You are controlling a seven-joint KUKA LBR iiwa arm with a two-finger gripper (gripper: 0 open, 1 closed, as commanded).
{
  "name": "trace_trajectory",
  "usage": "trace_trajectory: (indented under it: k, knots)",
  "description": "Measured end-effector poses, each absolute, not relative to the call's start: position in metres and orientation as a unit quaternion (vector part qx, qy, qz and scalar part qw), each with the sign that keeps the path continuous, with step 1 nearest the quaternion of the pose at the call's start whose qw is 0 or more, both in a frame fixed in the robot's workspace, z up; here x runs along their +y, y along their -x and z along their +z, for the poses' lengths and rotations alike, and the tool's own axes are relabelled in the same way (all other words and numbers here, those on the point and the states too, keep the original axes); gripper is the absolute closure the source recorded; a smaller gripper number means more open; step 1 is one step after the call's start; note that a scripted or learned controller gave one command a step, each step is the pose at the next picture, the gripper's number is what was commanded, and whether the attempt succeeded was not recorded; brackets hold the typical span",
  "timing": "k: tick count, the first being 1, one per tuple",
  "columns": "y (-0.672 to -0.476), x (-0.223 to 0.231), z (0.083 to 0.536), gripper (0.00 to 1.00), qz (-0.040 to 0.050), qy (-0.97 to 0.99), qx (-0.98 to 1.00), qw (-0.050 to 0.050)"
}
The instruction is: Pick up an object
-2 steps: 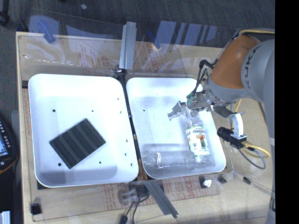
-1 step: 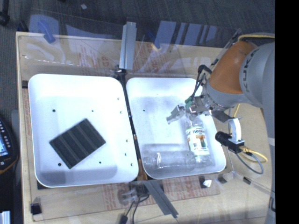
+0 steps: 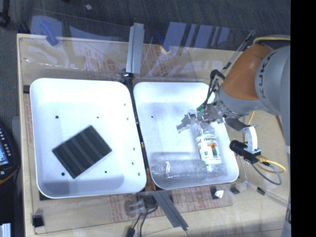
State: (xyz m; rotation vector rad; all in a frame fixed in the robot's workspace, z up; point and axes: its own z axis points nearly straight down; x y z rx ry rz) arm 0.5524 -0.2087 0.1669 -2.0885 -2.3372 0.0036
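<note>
I see three things that could be picked. In the left bin, toward the lower left of the frame, a dark ribbed rectangular slab [image 3: 82, 151] lies flat, turned at a slant to the bin walls, well apart from everything else. In the right bin, a clear bottle with a white label [image 3: 209, 149] lies on its side along the right wall, its top pointing toward the upper part of the frame. Along that bin's lower edge I make out a clear plastic bottle [image 3: 178, 169] lying crosswise, its right end just beside the labelled bottle's base.
</note>
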Motion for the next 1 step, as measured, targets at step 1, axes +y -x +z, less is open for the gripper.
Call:
trace_trajectory:
  k: [1]
  knots:
    - [-0.5654,-0.2103,0.1666,0.00,-0.0001,0.655,-0.756,0.000]
